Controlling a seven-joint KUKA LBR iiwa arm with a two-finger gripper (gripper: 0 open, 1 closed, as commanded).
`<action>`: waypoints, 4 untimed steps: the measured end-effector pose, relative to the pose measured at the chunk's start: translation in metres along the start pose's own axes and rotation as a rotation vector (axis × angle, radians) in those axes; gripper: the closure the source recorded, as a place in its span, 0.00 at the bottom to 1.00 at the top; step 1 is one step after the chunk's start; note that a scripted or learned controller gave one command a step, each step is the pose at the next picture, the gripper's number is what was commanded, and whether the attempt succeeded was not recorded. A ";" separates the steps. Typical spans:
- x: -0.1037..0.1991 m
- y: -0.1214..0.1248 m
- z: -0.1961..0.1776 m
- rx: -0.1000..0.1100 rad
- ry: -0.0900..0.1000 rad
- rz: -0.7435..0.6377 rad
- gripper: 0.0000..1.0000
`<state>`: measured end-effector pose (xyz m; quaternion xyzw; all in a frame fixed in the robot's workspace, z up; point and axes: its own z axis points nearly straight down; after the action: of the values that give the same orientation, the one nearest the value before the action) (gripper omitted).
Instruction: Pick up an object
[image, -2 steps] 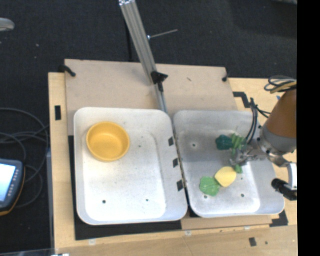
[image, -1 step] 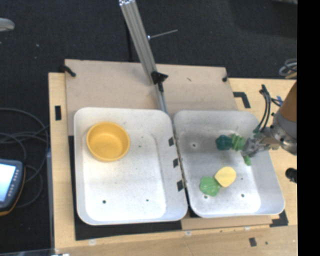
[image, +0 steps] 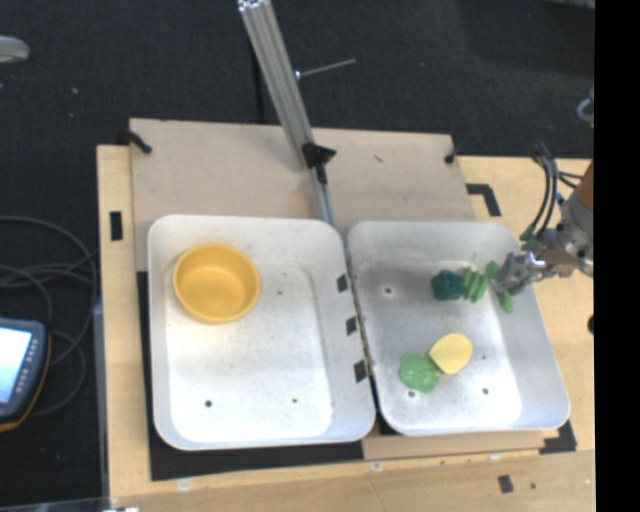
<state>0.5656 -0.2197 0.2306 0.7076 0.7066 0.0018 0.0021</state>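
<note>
Green toy (image: 462, 285) is lying in the right bin (image: 530, 400) at about one o'clock, just beside the tool (image: 512, 272), whose grip state I cannot tell.

- I see even, soft overhead light; the two shallow white plastic bins (image: 250, 330) look bright, nearly washed out.
- The dark floor (image: 120, 60) around the pale wooden bench (image: 120, 300) loses detail.
- Faint shadow sits beneath the dark green toy (image: 448, 286).
- My picture is grainy and soft throughout.
</note>
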 end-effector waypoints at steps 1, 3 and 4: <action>-0.002 0.000 -0.029 0.002 0.000 0.001 1.00; 0.097 0.017 -0.023 0.004 0.002 -0.002 1.00; 0.149 0.025 -0.031 0.004 0.002 -0.003 1.00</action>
<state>0.5910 -0.0704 0.2618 0.7066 0.7076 0.0010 -0.0003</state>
